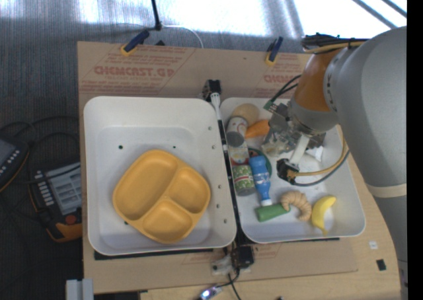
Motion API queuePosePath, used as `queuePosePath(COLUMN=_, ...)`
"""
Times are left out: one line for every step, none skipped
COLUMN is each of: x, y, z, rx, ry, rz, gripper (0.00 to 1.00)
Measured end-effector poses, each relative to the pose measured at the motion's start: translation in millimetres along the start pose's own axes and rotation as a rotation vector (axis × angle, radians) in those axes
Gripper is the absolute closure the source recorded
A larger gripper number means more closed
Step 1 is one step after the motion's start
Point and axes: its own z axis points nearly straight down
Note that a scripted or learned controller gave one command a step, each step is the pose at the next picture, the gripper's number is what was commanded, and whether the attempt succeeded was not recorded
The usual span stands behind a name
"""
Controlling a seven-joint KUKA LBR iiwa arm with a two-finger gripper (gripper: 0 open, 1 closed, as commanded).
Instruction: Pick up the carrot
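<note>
The gripper [283,139] hangs low in the right bin [353,223]; whether it is spread or pinched cannot be told. The carrot [258,129] lies just to its left, close to it, contact unclear. Nearer the camera are a blue bottle [261,179], croissant [297,203] and banana [322,212]. Far left sits a yellow divided plate [162,195]. The cardboard [132,71] behind reads "CHEMCAST".
</note>
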Motion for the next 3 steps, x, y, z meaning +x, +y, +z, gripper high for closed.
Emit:
queuePosePath(x=-4.8, y=-18.2, z=9.0, rx=-0.016, ry=0.002, rz=0.064, gripper=1.0)
queuePosePath(x=12.3, y=37.7, z=-169.0, rx=0.002, ry=-0.004, rz=-0.007, gripper=1.0)
queuePosePath(x=-13.7, y=-6.5, z=-17.7, rx=0.01, ry=-0.006, rz=0.153, gripper=1.0)
